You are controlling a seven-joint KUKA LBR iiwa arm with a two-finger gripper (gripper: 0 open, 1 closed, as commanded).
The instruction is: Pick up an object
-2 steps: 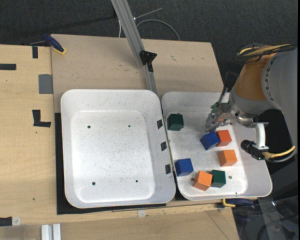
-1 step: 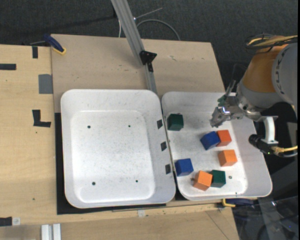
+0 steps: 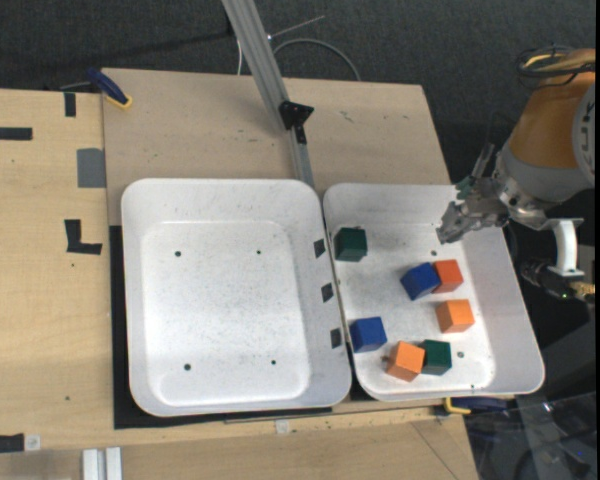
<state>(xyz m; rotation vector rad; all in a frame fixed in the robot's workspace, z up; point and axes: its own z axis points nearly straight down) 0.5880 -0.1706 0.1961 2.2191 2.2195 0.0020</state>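
Note:
The right bin (image 3: 380, 208) holds several small cubes. A dark green cube (image 3: 351, 243) lies near its upper left. A blue cube (image 3: 419, 281) touches an orange cube (image 3: 448, 274) in the middle, and another orange cube (image 3: 456, 315) sits just below them. A second blue cube (image 3: 368, 333) rests near the bin's left wall. An orange cube (image 3: 407, 359) and a dark green cube (image 3: 436, 356) sit together at the front. My gripper (image 3: 454, 225) hangs over the bin's upper right part, above and right of the blue and orange pair, with nothing visible between its fingers.
The left bin (image 3: 220, 298) stands beside the right one. A slanted metal pole (image 3: 265, 58) runs down to the gap between the bins. The arm's orange band (image 3: 552, 118) and grey wrist sit over the right bin's right rim.

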